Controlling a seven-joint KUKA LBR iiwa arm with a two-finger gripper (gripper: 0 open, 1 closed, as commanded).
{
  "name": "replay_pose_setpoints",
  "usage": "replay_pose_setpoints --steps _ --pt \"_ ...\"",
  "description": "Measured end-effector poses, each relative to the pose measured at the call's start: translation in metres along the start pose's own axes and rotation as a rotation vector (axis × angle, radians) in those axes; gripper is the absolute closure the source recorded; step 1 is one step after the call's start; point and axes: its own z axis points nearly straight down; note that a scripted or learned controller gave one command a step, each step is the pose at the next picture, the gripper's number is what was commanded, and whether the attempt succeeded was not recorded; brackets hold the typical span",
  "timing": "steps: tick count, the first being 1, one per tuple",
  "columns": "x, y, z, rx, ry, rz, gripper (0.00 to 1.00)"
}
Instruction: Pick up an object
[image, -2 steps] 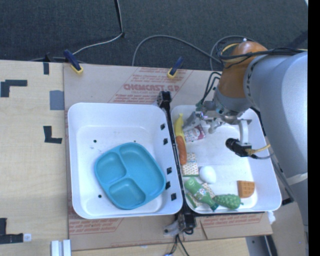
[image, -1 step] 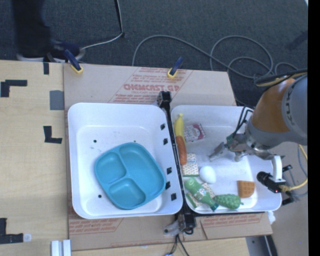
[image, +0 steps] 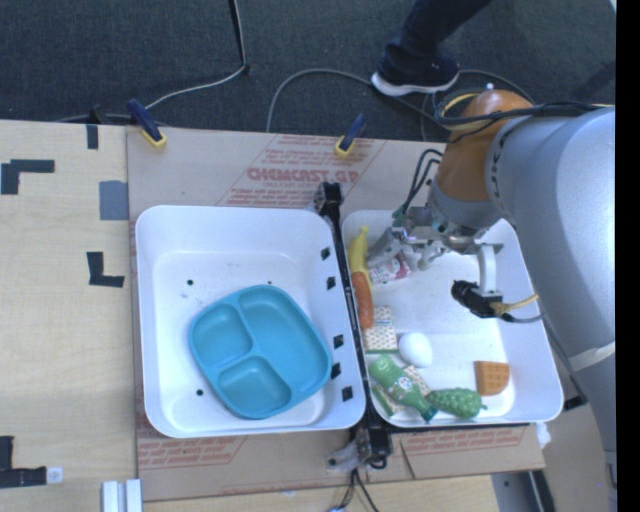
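Observation:
My gripper (image: 408, 247) hangs low over the far left part of the right bin (image: 530, 330), under the orange wrist band. Right beneath it lies a small pink and white packet (image: 388, 268), touching or nearly touching the gripper. A yellow banana (image: 358, 245) lies just left of the gripper against the bin wall. An orange carrot-like stick (image: 363, 297) sits below the banana. Further forward lie a white egg (image: 415, 348), a waffle piece (image: 379, 339), a green packet (image: 395, 379), a green bumpy vegetable (image: 455, 402) and a toast slice (image: 491, 377).
The left bin (image: 160, 300) holds a blue divided plate (image: 260, 350). A black part with a yellow cable (image: 478, 298) hangs off the arm over the right bin. The big grey arm body (image: 570, 230) covers the right side. A person's shoe (image: 415, 70) stands behind the bench.

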Motion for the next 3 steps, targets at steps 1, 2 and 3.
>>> replay_pose_setpoints --steps 1,2,3 --pt "-0.07 0.019 -0.027 0.001 0.003 0.0 0.0" --pt "-0.045 -0.065 -0.025 0.004 0.005 0.0 0.0" --pt "-0.007 0.022 0.014 -0.008 0.003 -0.002 0.0"
